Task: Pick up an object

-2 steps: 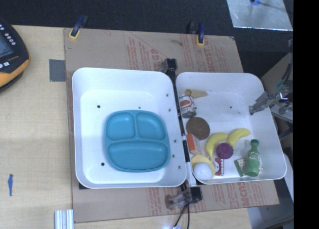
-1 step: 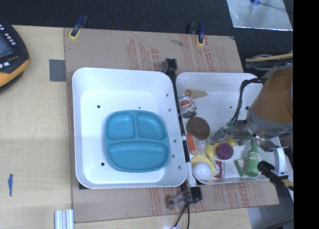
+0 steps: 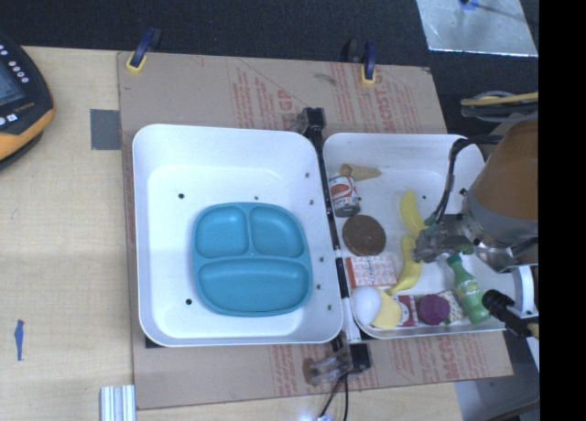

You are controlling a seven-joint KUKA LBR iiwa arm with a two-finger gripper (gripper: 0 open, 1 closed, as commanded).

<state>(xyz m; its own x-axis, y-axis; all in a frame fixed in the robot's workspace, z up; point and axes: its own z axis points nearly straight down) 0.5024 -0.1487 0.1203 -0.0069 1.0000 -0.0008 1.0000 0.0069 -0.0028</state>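
The right bin (image 3: 389, 146) holds several small objects. Among them are a red and white can (image 3: 343, 195), a brown round disc (image 3: 363, 234), a yellow banana (image 3: 411, 215), a red and white box (image 3: 371, 271), a white egg (image 3: 366, 301), a purple item (image 3: 436, 307) and a green bottle (image 3: 467, 289). My gripper (image 3: 432, 246) hangs low over the right side of this bin. It sits just right of the banana and above the green bottle's neck. The arm's body hides what lies directly beneath it.
The left bin (image 3: 156, 227) holds a blue divided plate (image 3: 252, 258). A tan cone-shaped piece (image 3: 364, 172) lies at the back of the right bin. Clamps (image 3: 367, 60) pin the cardboard sheet at the back. An orange and black handset (image 3: 18, 99) lies at the far left.
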